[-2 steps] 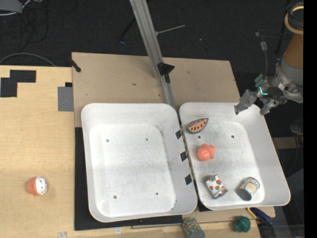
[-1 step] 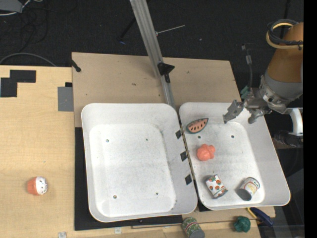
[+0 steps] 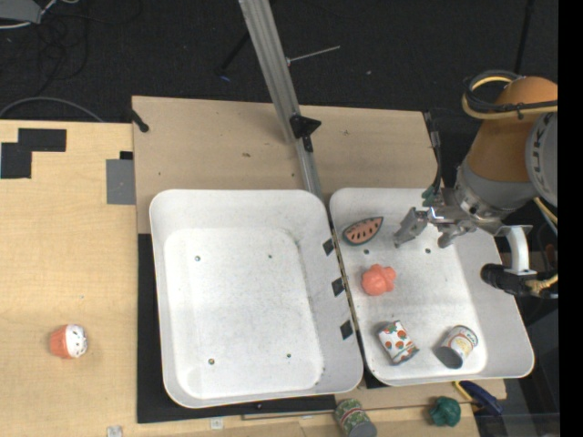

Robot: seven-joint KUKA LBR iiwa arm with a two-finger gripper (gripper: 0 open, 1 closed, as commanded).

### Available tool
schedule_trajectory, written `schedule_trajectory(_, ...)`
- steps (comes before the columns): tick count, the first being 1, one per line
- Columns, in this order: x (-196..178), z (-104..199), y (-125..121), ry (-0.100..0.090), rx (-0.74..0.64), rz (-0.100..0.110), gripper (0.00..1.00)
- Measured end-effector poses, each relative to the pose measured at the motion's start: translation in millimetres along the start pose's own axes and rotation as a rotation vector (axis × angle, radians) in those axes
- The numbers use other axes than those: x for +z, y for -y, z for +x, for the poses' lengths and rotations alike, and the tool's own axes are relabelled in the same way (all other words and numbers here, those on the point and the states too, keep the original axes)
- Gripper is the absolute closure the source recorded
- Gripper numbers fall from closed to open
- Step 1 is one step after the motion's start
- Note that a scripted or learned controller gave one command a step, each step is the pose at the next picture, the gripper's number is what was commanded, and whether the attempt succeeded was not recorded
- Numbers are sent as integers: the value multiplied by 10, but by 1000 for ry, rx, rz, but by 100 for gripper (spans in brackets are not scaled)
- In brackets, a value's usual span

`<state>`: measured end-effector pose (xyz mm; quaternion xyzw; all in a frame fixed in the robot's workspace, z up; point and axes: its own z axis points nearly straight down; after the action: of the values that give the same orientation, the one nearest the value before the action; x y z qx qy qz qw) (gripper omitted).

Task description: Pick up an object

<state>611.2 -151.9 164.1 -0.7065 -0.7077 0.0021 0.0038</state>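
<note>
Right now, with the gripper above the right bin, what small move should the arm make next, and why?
Probably a short move toward the camera and down, onto the red-orange lumpy toy. The gripper hangs over bare floor of the right white bin with nothing between its open fingers. That toy lies close and apart from the watermelon-slice toy and the two cans.

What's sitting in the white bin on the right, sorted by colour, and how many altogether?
Reddish or orange: 2, the watermelon slice and the orange-red lump.
White with red spots: 1, the spotted can.
Pale with a dark end: 1, the tipped can.
Total: 4.
</note>
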Motion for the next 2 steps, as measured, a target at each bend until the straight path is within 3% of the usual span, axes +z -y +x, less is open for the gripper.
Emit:
schedule_trajectory(1, 645, -13, 15, 0, 2, 1, 0)
schedule_trajectory(2, 502, -30, 1, 1, 6, -5, 100)
